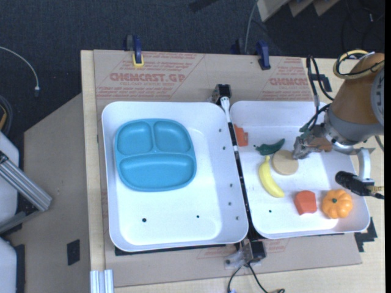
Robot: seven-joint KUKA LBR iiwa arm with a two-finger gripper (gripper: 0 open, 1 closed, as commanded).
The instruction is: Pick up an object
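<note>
While the bench (183,66) carries two white bins side by side, the left bin (183,224) holds a blue divided plate (156,154) lying flat in its upper left part. Next to it, the right bin (269,224) holds the small items. From the right the arm (360,102) reaches in, its orange band above the grey wrist, and the gripper (303,146) sits low over the middle of the right bin, just beside a tan round disc (285,163); whether the jaws are apart or together I cannot tell. A yellow banana (270,179) lies touching the disc's lower left. An orange pumpkin (337,204) rests near the lower right corner, with a red block (305,202) just beside it. A green piece (270,146) lies above the disc, and a small orange piece (241,137) sits against the left wall.
</note>
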